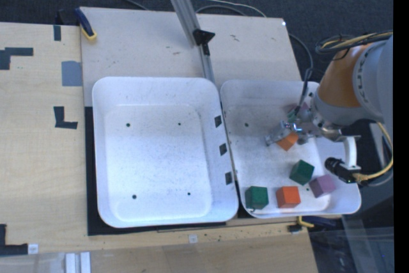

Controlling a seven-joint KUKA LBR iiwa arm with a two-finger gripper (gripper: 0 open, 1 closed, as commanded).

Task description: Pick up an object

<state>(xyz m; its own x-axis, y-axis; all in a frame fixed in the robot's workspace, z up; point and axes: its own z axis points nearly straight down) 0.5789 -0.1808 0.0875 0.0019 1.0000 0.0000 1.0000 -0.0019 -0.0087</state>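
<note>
The gripper sat low in the right bin, touching a small orange block; its opening could not be made out. The block lay tilted, corner toward the bin's near edge. Near that bin's front lay two green cubes, an orange cube and a purple block.

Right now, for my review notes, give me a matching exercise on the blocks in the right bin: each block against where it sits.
Blocks:
1. purple block
2. orange block at the gripper
3. green block nearest the left bin
4. orange block in the front row

Places:
A. front left corner of the right bin
B. under the gripper
C. farthest right
D. between a green block and the purple one

Pairs: 1-C, 2-B, 3-A, 4-D
</note>
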